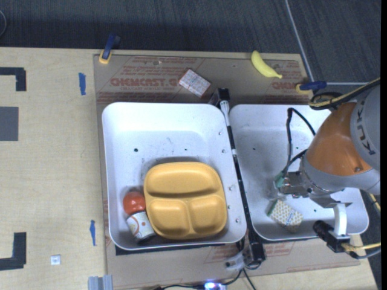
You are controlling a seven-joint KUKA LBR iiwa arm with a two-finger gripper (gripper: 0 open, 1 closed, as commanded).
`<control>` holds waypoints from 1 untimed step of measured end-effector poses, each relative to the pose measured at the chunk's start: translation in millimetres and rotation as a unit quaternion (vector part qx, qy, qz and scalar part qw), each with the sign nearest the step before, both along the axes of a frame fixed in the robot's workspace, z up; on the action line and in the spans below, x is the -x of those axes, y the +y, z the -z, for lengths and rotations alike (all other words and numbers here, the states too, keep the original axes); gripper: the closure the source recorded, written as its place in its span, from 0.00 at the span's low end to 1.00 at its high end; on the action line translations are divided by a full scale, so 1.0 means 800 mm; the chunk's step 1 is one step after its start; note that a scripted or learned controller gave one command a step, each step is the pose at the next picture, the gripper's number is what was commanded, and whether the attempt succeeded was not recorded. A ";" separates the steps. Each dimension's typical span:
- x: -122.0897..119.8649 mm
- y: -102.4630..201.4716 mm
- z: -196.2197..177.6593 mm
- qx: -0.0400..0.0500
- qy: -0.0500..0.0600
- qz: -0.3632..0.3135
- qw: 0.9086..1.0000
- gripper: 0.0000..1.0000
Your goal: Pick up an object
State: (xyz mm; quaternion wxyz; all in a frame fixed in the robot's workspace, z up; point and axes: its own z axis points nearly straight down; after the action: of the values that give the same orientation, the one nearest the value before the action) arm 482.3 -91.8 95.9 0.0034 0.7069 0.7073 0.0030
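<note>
The arm reaches into the right bin (260,138) from the right, and my gripper (288,189) hangs low over the bin's front part. Just below it lies a small pale, speckled square pad (285,213) on the bin floor, close to the fingers or touching them. I see nothing lifted. In the left bin (121,162) lies a yellow compartment tray (184,198), upside down. A small red and white object (137,213) is tucked against the tray's left front edge.
A yellow banana (265,64) and a small checked card (194,82) lie on the brown board behind the bins. A black divider bar (233,156) runs between the bins. Cables trail over the right bin's back wall.
</note>
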 end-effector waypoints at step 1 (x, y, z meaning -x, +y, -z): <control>0.000 0.000 0.000 0.000 0.000 0.000 1.000 0.00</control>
State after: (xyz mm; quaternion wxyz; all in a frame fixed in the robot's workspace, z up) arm 482.2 -91.8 95.8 0.0032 0.7070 0.7072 0.0029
